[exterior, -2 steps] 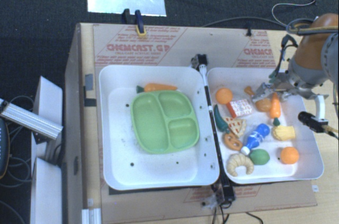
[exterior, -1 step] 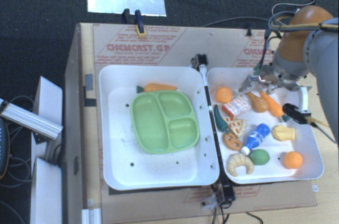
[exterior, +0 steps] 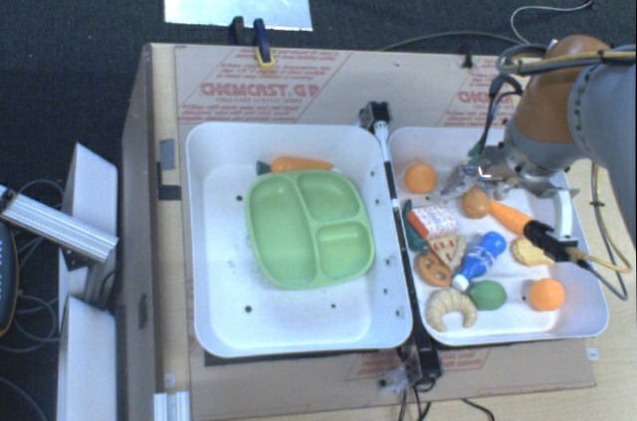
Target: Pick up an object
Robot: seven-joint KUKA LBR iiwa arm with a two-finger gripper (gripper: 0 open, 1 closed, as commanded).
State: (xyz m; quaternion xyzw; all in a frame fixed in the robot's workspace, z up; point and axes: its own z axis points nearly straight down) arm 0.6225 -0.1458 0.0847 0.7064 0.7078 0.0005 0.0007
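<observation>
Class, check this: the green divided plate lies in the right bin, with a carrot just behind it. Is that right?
Not quite. The camera view shows the green divided plate in the left bin, not the right one. The carrot does lie just behind it.

Grey arm, orange wrist band, black cables, metallic tool.

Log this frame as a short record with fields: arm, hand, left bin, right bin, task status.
arm: grey, orange band, reaching in from the right over the right bin
hand: low in the right bin's upper part, near the orange ball
left bin: green divided tray; carrot behind it
right bin: croissant, blue bottle, green ball, other toy foods
task status: nothing seen lifted
</observation>
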